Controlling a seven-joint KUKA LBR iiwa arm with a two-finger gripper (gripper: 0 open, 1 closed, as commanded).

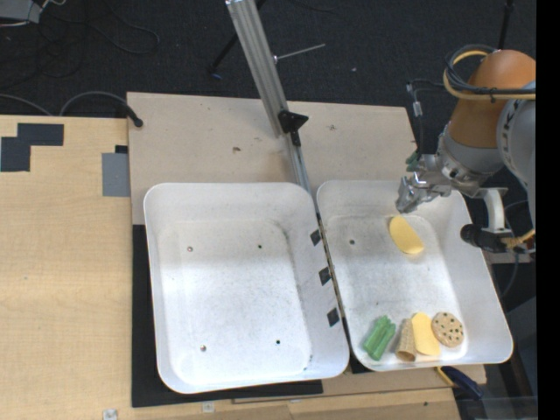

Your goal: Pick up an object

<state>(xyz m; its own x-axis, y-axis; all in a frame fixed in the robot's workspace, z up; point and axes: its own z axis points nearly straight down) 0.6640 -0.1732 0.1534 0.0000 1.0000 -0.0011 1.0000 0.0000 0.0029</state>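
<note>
In the right bin [472, 274] a pale yellow oval object [406, 235] lies near the back. My gripper [409, 198] hangs just above and behind it, at the bin's far edge, with nothing seen between its fingers. Along the bin's front edge lie a green ridged piece [380, 337], a tan cone [407, 342], a yellow wedge [426, 334] and a round spotted cookie [448, 328].
The left bin [229, 283] sits beside the right one, with black clips along the shared rim [323, 274]. A slanted metal rail [265, 73] rises behind the bins. The grey and orange arm [486, 103] stands at the right.
</note>
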